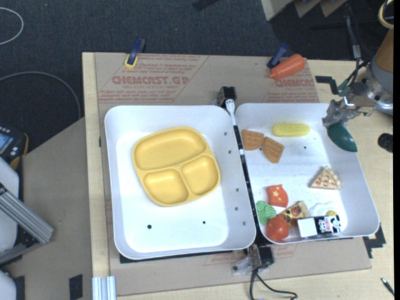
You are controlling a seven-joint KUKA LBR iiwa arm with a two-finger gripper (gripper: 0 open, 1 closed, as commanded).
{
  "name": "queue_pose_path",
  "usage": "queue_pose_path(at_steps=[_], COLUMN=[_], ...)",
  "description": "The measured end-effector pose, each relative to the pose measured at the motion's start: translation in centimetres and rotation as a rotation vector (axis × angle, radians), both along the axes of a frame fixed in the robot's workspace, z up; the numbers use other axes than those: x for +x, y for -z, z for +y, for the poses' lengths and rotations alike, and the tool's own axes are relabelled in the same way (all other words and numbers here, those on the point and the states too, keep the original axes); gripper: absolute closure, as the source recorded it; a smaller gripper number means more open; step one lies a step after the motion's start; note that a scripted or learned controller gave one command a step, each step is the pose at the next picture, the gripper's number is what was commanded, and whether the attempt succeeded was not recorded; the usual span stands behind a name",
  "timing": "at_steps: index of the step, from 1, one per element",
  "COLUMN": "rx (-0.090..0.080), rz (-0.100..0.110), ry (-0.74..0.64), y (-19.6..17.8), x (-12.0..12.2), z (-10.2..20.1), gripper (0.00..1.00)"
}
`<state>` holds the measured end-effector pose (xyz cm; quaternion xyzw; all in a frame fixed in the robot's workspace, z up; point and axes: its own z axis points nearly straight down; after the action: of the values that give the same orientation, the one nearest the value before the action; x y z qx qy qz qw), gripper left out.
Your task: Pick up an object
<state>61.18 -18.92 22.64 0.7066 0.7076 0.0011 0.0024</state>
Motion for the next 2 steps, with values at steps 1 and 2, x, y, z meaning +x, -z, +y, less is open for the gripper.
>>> queue_pose_path(at_steps=[1,2], rx=[0.004,0.005], rz=[0.007,0.01], ry=[-0.002,-0.003], y=[-0.8,0.7], x=[-3.2,-5.7], z=[4.5,9.1], gripper=[1.0,1.0])
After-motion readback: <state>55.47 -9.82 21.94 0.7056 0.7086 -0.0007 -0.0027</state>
